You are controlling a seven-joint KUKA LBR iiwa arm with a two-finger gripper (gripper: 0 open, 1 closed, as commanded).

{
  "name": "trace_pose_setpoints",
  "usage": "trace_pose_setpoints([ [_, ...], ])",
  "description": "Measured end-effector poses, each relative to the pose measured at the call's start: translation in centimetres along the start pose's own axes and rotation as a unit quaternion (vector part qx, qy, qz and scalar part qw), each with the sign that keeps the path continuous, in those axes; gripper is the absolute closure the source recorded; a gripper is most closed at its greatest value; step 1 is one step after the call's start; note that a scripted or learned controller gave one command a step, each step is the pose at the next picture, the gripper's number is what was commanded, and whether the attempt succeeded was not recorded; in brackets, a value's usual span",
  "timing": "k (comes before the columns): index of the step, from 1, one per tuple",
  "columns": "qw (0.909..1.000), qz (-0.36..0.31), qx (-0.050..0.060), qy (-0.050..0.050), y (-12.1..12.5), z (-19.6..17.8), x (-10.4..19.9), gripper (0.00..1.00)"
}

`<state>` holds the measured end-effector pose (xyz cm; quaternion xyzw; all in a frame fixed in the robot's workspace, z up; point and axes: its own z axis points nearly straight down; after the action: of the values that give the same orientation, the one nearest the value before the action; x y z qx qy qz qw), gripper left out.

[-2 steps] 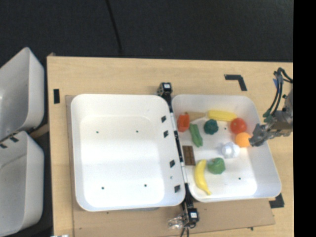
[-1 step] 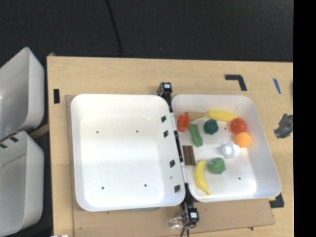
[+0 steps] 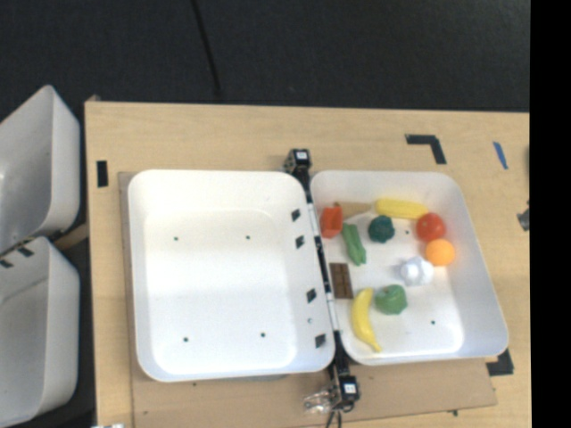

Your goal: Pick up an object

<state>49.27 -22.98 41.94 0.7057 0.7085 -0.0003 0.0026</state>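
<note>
The right bin (image 3: 464,328) holds several toy foods. A yellow banana (image 3: 363,319) lies near its front left, with a green lumpy piece (image 3: 391,300) beside it. A small brown block (image 3: 340,279) rests by the divider. Toward the back sit an orange-red piece (image 3: 332,220), a green pepper-like piece (image 3: 355,243), a dark green round piece (image 3: 382,229) and a yellow corn-like piece (image 3: 401,208). A red ball (image 3: 431,226), an orange ball (image 3: 439,253) and a white object (image 3: 412,271) cluster at the right.
The left bin (image 3: 214,275) sits beside the right one on the wooden bench (image 3: 223,136). White containers (image 3: 31,266) stand off the bench at the far left. Small black clips (image 3: 299,160) mark the seam between the bins.
</note>
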Motion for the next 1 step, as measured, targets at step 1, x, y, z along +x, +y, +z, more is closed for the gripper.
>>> trace_pose_setpoints([
  [1,1.0,-0.001,-0.004,-0.003,0.06,-13.74,-0.01,1.0],
])
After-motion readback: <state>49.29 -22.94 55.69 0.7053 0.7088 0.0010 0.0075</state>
